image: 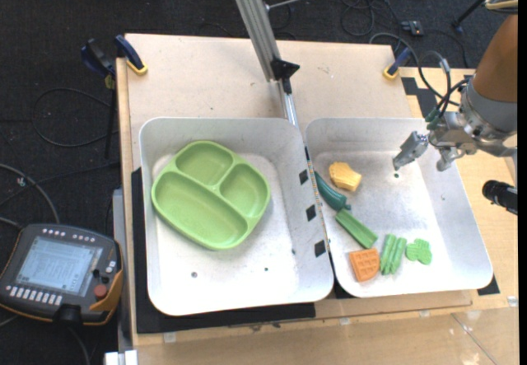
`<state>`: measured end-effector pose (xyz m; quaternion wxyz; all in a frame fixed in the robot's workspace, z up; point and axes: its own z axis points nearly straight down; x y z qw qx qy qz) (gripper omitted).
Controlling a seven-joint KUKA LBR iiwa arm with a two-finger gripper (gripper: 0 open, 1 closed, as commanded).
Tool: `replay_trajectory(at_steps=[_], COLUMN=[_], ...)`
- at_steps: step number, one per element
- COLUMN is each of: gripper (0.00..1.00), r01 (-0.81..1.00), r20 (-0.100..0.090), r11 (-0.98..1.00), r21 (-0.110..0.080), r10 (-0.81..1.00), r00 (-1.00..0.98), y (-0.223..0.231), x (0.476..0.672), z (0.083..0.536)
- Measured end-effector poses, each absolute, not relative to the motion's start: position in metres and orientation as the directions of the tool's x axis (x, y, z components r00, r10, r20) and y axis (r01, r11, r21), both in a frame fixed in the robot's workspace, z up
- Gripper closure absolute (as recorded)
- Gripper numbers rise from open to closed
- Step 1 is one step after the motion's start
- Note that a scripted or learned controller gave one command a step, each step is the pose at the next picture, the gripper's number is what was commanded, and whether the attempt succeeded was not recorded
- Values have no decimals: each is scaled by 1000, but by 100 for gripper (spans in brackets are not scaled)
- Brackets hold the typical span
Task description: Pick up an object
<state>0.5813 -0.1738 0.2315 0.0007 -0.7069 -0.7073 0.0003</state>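
We see a yellow toy (345, 176) lying in the right bin (461, 223), left of the claw (426, 152) and a little nearer. The claw hangs with fingers spread, gripping nothing, above the bin's far side.

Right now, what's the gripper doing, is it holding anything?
Gripper: open, holding nothing, above the right bin.

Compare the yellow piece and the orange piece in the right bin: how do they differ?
The yellow piece lies near the right bin's middle, apart from other items; the orange piece lies near the front edge, beside green pieces. Yellow looks rounded and lumpy; orange looks flat, squarish, with a grid texture. Both are small toy foods lying away from the pincer.
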Motion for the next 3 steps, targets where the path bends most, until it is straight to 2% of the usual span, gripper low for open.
replay_trajectory(at_steps=[1, 2, 3], gripper=[0, 0, 0], r01=[1000, 1000, 1000], r20=[1, -5, -1], r11=[0, 2, 8], r21=[-1, 6, 12], r10=[1000, 1000, 1000], r00=[0, -2, -7], y=[-174, -103, -48], x=[581, 594, 656], z=[232, 96, 201])
